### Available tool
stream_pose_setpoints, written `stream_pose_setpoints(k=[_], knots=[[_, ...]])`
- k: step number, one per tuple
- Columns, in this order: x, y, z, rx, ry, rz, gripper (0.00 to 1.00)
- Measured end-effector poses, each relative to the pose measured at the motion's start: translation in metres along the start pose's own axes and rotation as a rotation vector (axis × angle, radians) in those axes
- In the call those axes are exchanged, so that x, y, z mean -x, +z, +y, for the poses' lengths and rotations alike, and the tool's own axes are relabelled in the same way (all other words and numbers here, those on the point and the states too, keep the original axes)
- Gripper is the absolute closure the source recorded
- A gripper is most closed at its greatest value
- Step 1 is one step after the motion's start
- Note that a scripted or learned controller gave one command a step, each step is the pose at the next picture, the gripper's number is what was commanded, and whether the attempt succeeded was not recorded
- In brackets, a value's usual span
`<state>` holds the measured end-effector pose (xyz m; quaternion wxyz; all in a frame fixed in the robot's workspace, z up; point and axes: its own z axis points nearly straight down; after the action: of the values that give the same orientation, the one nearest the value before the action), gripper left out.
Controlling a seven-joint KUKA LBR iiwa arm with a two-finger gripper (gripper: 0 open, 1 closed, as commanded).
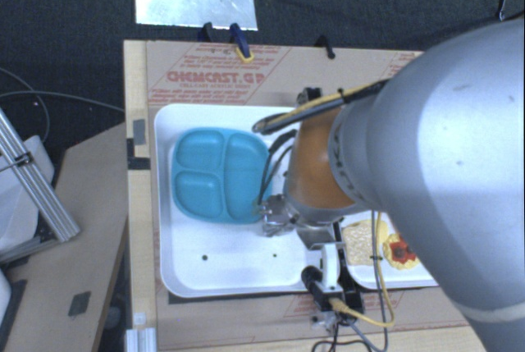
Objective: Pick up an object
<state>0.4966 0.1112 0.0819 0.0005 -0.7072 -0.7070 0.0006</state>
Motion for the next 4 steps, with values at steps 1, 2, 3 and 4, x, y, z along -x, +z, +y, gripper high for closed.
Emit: stream_pose_setpoints(k=[1,2,3,4], knots=[[-0.007,-0.118,0.138,0.024,-0.006,0.002,1.00],[0.020,-0.118,0.140,0.004,0.001,-0.001,1.00],[0.013,-0.103,0.103,-0.001,0.000,0.000,1.00],[0.001,-0.104,0.175,0.010,-0.007,0.001,1.00]])
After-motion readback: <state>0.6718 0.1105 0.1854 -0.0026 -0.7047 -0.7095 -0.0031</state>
